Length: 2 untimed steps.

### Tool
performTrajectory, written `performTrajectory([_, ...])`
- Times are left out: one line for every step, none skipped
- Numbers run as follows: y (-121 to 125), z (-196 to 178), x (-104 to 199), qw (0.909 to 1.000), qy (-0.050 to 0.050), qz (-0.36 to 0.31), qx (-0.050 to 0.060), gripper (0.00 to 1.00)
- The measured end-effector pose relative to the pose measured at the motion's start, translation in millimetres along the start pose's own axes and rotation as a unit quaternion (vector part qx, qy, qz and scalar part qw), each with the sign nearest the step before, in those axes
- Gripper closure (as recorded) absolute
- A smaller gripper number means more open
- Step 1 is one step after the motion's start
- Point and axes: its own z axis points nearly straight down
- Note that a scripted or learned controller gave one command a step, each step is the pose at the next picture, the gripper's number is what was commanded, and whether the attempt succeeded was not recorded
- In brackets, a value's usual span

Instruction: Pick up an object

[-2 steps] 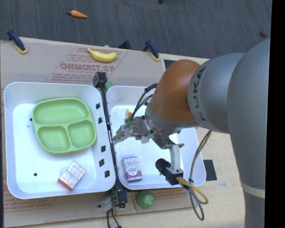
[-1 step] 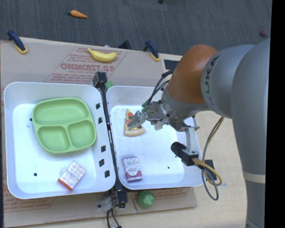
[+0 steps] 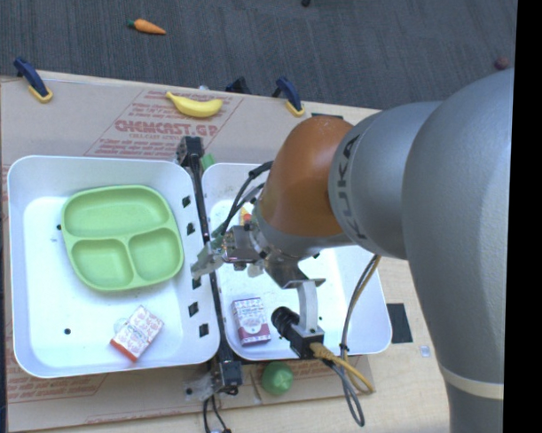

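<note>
The arm's orange band (image 3: 306, 181) and wrist hang low over the right bin (image 3: 366, 334), covering most of it. My gripper (image 3: 237, 251) sits near that bin's left wall, beside the divider between the bins. A small red and white carton (image 3: 249, 322) lies flat in the right bin's front, just below the gripper and apart from it. A green divided plate (image 3: 121, 235) rests in the left bin (image 3: 29, 274), with a red and white packet (image 3: 136, 332) in front of it.
A yellow banana (image 3: 195, 103) lies on the cardboard behind the bins. A green ball (image 3: 278, 377) sits on the bench in front of the right bin. Black clamps and cables run along the divider (image 3: 199, 253). An orange carrot (image 3: 149, 26) lies on the floor.
</note>
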Motion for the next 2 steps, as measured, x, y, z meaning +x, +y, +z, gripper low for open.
performTrajectory([36, 0, -50, 1.0000, 0.000, 0.003, -0.001, 0.00])
performTrajectory([46, 87, -137, 1.0000, -0.001, 0.002, 0.001, 0.00])
